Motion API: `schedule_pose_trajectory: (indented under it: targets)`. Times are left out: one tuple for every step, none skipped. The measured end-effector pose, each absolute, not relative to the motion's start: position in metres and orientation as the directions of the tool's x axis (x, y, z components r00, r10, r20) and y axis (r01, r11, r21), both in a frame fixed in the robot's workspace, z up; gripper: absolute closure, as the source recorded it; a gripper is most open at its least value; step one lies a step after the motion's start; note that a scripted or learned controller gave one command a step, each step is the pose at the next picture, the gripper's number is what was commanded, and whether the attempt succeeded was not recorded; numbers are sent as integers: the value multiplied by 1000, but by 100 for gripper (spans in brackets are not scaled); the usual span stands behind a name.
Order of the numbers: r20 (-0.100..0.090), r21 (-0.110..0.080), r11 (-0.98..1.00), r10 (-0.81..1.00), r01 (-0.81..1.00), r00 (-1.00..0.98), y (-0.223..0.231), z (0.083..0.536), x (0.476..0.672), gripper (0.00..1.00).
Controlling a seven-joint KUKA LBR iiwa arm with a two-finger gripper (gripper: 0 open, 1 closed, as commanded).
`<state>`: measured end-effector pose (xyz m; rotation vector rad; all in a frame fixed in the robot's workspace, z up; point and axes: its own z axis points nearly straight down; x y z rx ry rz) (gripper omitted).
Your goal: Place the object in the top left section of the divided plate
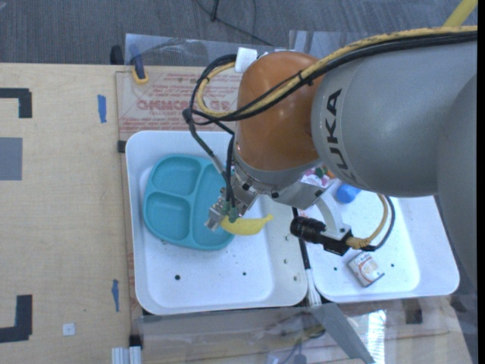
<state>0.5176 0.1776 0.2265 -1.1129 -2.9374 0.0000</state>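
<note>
My end effector (pixel 221 217) hangs over the right rim of the blue divided plate (pixel 178 199) in the left white bin (pixel 204 287), apparently pinching a yellow banana-like object (pixel 250 224), short of its top left section.

A small boxed item (pixel 366 268) and a blue object (pixel 346 194) are seen in the right white bin (pixel 424 271), with blue tape marks (pixel 101 108) on the wooden bench (pixel 53 203).

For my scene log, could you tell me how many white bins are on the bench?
2: the left bin holds the blue divided plate; the right bin lies partly under the arm.
</note>
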Motion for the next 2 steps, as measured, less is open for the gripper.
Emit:
schedule_pose_trajectory:
  targets:
    - [0, 0, 749, 663, 663, -749, 177, 227, 518, 0]
    - [-3, 2, 851, 525, 525, -851, 179, 337, 517, 0]
